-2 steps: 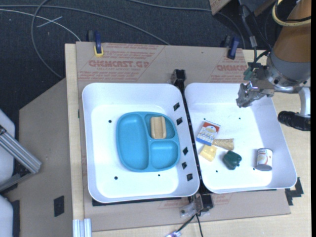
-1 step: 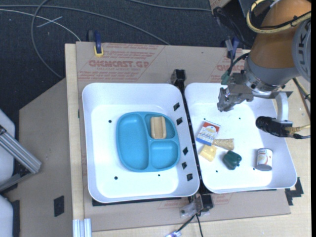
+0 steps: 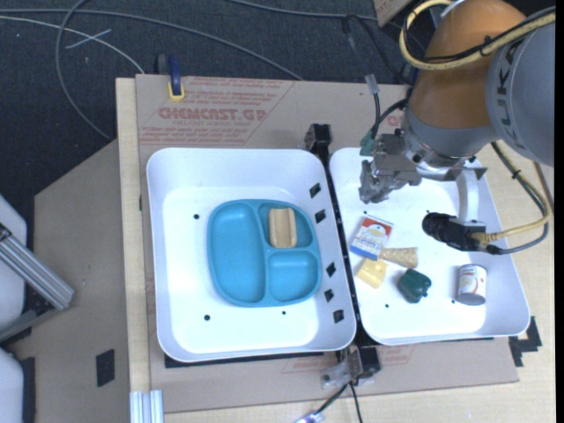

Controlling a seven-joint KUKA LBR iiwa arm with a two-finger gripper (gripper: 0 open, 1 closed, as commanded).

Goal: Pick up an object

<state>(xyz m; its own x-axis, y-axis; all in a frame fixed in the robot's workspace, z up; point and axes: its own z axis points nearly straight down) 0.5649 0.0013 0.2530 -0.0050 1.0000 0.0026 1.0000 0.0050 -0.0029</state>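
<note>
the hand (image 3: 377, 188) hangs over the right bin's (image 3: 502, 320) far left corner; i cannot tell its state. the red-and-white packet (image 3: 371, 237) lies just below, toward the bin's left edge, touching a yellow wedge (image 3: 371, 273). a descent here could land on bare floor.

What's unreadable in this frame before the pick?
- Gripper, camera view: dark and small against the right bin, so open or shut can't be told.
- Arm: cut off by the top and right edges.
- Small can: label too small to read.
- Red and white packet: print too small.
</note>
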